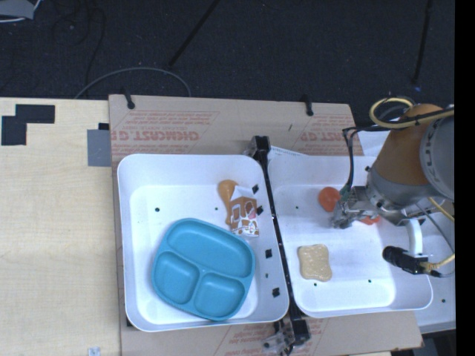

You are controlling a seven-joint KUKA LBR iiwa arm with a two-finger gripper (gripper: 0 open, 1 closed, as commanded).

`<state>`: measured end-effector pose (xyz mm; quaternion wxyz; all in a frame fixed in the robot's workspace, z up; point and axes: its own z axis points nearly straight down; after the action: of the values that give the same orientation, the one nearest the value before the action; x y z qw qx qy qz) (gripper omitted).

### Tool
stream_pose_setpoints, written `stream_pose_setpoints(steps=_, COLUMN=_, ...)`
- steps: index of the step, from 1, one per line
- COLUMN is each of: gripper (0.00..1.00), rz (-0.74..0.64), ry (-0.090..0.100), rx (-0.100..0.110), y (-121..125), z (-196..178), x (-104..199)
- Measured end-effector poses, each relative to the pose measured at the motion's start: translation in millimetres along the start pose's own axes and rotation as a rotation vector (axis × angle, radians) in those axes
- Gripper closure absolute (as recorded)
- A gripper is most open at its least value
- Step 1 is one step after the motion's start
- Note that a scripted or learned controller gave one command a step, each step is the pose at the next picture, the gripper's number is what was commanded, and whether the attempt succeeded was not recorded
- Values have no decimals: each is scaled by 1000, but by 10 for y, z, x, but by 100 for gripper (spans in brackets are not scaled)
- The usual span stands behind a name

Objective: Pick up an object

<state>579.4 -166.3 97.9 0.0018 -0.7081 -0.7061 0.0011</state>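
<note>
- Camera view, looking down at a slant, takes in two white bins side by side on the surface: the left bin (137,199) and the right bin (356,288).
- From the right the arm (415,162) reaches in, its orange band sitting above the wrist, and the end effector (349,215) is low over the far part of the right bin.
- Just beside the end effector, on its left, lies a small orange-red ball (329,197); from where I stand they look touching or nearly so, and I cannot say which.
- Whether the end effector is apart or together I cannot tell; its tips blur into the grey metal around them.
- Nearer the front of the same bin rests a pale tan slice like a piece of toast (315,262), well apart from the end effector.
- Over in the left bin sit a blue divided plate (202,267), a crumpled printed wrapper (243,217) and a small brown piece (226,191) just behind it.
- As for progress, nothing appears lifted: every object seems to rest on a bin floor.
- My guess is that the ball is the target, with the closing and the lift not yet done.
</note>
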Motion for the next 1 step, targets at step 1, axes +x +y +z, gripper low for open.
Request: stream_pose_setpoints(steps=1, gripper=100, rz=-5, ry=-1, rx=-7, y=21, z=-628, x=32)
